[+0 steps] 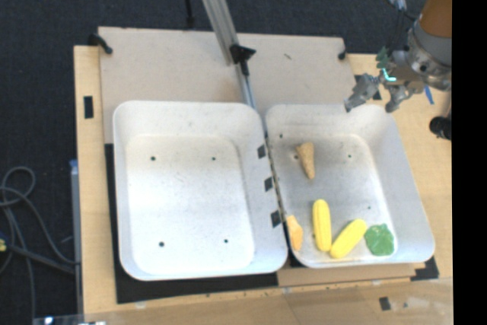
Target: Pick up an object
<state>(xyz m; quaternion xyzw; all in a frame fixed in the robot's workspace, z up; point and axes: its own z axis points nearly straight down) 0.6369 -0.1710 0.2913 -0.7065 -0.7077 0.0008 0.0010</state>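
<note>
Dark carpet surrounds a pale worktop (90,164) bearing two shallow white bins side by side. Item one: tool (378,90), on the grey arm with its orange band, poised over the upper right corner of the right bin (403,164), above the rim; its two fingers stand spread apart with nothing between them. Item two: tan cone (306,159), lying in the right bin below and to the left of the tool, the nearest piece to it, apart from everything else. Item three: two yellow pieces, an upright one (322,224) and a slanted one (348,237), just beside each other, well below the tool near the bin's lower wall. Item four: green lump (379,239), just right of the slanted yellow piece. Item five: small orange piece (294,231), at the bin's lower left wall. Item six: left bin (190,186), well left of the tool. Status: nothing gripped or lifted; choice of piece, descent, closing and lifting all appear outstanding.
</note>
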